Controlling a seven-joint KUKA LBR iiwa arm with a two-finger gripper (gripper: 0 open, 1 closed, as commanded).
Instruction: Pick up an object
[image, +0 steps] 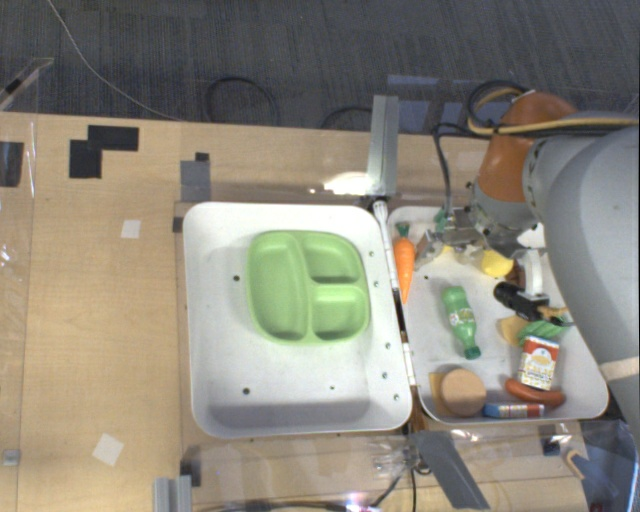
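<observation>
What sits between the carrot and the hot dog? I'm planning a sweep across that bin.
In the camera view, the green bottle lies between carrot and hot dog.

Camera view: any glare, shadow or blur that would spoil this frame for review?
Camera view: bright glare on the bench above the left bin; soft shadow under the green tray; items sharp enough, gripper partly masked by the arm.

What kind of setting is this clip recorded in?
Most likely a robotics lab set up for pick-and-place trials. A grey arm reaches over two white bins on a wooden bench; one bin holds toy food such as a carrot and green bottle, the other a green divided tray.
</observation>
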